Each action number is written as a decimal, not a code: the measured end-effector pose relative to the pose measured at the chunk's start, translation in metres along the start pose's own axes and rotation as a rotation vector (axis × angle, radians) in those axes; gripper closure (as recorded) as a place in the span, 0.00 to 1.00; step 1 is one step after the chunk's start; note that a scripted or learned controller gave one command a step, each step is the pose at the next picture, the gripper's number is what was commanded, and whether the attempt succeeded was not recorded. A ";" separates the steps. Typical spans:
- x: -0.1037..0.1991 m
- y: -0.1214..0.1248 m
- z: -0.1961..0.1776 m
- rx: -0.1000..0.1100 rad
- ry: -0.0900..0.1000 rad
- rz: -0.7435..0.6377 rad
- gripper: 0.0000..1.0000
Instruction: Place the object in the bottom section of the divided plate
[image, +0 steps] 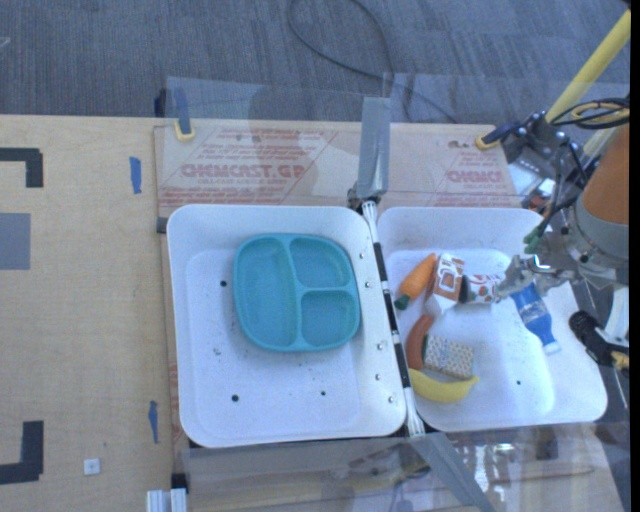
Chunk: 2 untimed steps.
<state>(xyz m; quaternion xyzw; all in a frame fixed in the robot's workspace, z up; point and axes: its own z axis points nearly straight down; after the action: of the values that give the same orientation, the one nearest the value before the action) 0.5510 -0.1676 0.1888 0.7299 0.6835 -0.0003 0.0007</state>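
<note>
A teal divided plate (297, 292) lies in the left bin (200, 380); it has one long section on its left and two smaller ones on its right, all bare. My gripper (517, 274) hangs low over the right bin (570, 390), at that bin's upper right. It sits just right of a small white and orange spotted item (483, 288) and just above a blue bottle (537, 318). I cannot make out whether it touches either one. The arm's orange band (610, 185) is at the right edge.
The right bin also holds a carrot (415, 280), a white and orange carton (448, 280), a red sausage-like piece (417, 342), a speckled tan block (450, 355) and a banana (443, 386). A raised divider (385, 300) separates the bins. Cables (540, 135) lie at the back right.
</note>
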 end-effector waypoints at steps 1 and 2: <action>0.073 -0.065 -0.009 0.003 0.002 0.070 1.00; 0.144 -0.014 0.000 -0.001 0.001 -0.110 1.00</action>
<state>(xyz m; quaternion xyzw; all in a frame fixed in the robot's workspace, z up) 0.5463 -0.0233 0.1890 0.6911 0.7228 0.0004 0.0006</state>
